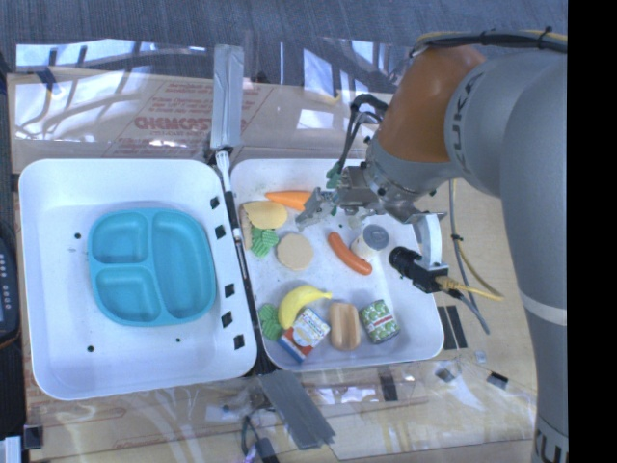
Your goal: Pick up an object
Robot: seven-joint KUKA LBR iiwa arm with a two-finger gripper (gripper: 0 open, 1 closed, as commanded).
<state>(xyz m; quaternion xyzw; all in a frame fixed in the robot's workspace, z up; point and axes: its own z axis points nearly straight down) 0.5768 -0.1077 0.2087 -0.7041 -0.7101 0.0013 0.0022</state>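
The arm [482, 114] reaches in over the right bin [424, 328], and its gripper [323, 204] hangs above the far part of this bin, near the carrot [287, 199]. The fingers point toward the carrot, but whether the jaws are spread or pressed together I cannot tell, because they are small and dark against the bin. Nothing is seen between them.

I take the round biscuit [295, 251] in the middle of the right bin as the landmark. Behind it lies the carrot, and between the two, a little to the left, there is a yellow piece of food [264, 214]. Just left of the biscuit is a green leafy thing [262, 240]. Right of the biscuit lies the red sausage [349, 254], at a slant, and the gripper is just behind that sausage. In front of the biscuit is the banana [300, 302]. Near the banana, more to the front, stand a small carton [308, 329], a bread roll [343, 324] and a green can [379, 321], in a row from left to right. A second green thing [270, 319] lies left of the banana.

Far to the left of the biscuit, in the left bin [58, 355], a blue divided plate [152, 264] lies flat.
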